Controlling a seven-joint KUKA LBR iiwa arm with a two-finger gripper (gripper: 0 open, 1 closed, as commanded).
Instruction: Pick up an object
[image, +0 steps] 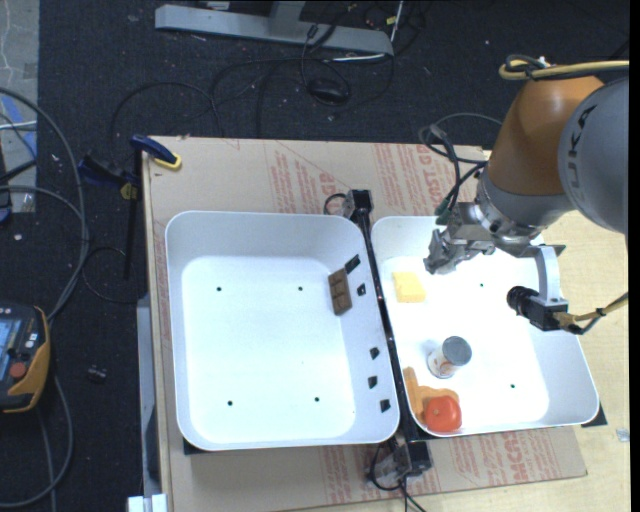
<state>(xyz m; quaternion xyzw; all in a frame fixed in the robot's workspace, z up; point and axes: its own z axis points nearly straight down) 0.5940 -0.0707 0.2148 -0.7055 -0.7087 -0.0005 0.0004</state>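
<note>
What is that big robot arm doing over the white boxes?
The arm's gripper hangs over the right bin, near a yellow block. It holds nothing yet. A small can and a red toy also lie in that bin. A brown piece leans in the left bin.

Dark speckled floor (90, 70) with loose black cables (250, 75) around a tan cardboard-topped bench (260, 175).

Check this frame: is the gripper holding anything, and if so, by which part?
Nothing shows between its fingers. The gripper hangs over the right bin, up and to the right of the yellow block, apart from it.
</note>
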